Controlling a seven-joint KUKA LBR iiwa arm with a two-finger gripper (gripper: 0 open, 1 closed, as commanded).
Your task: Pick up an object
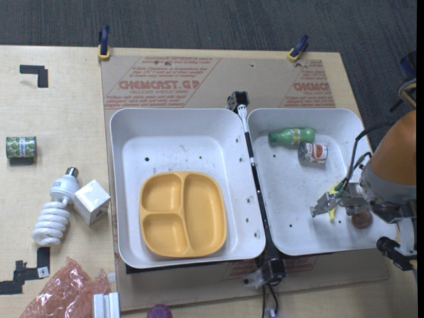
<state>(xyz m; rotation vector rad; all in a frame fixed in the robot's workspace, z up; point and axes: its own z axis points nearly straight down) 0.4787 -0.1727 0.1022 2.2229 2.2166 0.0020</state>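
A: Item one, the tool (326, 207)?
B: Low over the right bin (291, 234), near its right wall. Metal fingers with a yellow-green part beside them. How far apart the fingers stand: cannot tell, too small and blurred. Nothing visibly between them.

A: Touching anything?
B: Contact with the bin floor cannot be made out. Just to the tool's right lies a small brown round object (361, 220), partly under the arm (396, 167).

A: Other stock in the right bin?
B: Green bottle (291, 136) on its side, up-screen of the tool near the far wall. Small can (313, 153), white and red, tipped over just beside the bottle on the tool's side. Both well apart from the tool.

A: Left of the tool?
B: Left bin (126, 177), carrying a yellow three-compartment plate (183, 213).

A: Beyond the bins?
B: On the bench (53, 124), far left of the tool: green can (21, 148), spiral light bulb (53, 211), white cube (92, 202), and a reddish mesh bag (63, 289) cut off by the bottom edge.

A: Hard to read?
B: The arm's body is cropped at the right edge; its wrist hides the bin's right rim.
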